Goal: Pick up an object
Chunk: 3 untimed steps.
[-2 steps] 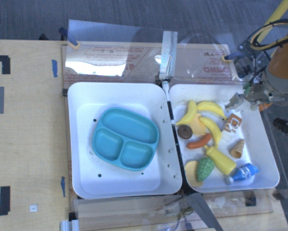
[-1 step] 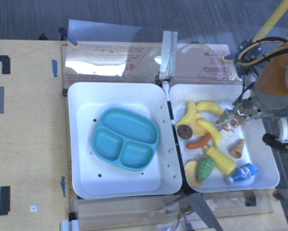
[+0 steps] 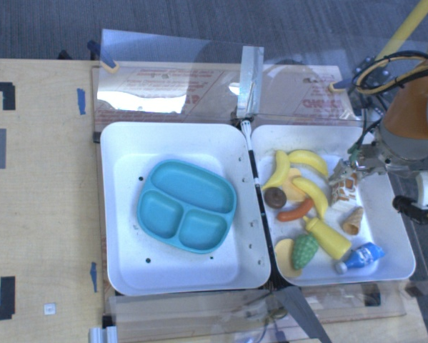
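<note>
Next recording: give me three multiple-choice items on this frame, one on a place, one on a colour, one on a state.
1. Where does the divided plate lie?
A. left bin
B. right bin
C. on the bench outside the bins

2. What colour is the plate?
A. red
B. blue
C. white

3. How does the gripper stand to the toy food?
A. lifted high above the bench
B. inside the left bin
C. low over the right bin, beside the bananas

Answers: 1 A, it lies alone in that bin. 2 B, light blue against the white bin. 3 C, the arm reaches down at that bin's far right.
</note>
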{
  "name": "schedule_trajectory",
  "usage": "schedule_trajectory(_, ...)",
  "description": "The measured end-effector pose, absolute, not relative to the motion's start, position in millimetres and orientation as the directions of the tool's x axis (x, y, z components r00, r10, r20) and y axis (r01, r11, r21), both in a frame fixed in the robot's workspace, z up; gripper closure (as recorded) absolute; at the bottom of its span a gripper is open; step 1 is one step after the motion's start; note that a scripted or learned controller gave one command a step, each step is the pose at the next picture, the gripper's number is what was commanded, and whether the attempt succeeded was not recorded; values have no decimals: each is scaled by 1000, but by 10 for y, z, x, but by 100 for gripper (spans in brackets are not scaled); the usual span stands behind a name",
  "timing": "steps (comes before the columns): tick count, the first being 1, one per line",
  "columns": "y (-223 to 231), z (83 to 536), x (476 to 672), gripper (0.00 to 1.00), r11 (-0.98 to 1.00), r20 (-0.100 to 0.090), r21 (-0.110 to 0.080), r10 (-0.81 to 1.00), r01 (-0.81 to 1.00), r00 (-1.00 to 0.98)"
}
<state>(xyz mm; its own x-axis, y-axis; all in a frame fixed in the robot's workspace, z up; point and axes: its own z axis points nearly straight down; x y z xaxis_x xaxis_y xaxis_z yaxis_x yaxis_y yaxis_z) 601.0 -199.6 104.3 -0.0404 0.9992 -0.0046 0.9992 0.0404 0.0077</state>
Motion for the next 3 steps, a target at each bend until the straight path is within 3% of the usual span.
schedule_trajectory(1, -2243, 1652, 5842, 100, -337, -2, 2, 942, 942, 337)
schedule_trajectory(2, -1945, 1644, 5807, 100, -203, 1, -5, 979, 979, 203)
schedule_trajectory(3, -1302, 1839, 6187, 100, -300, 1, 0, 954, 954, 300)
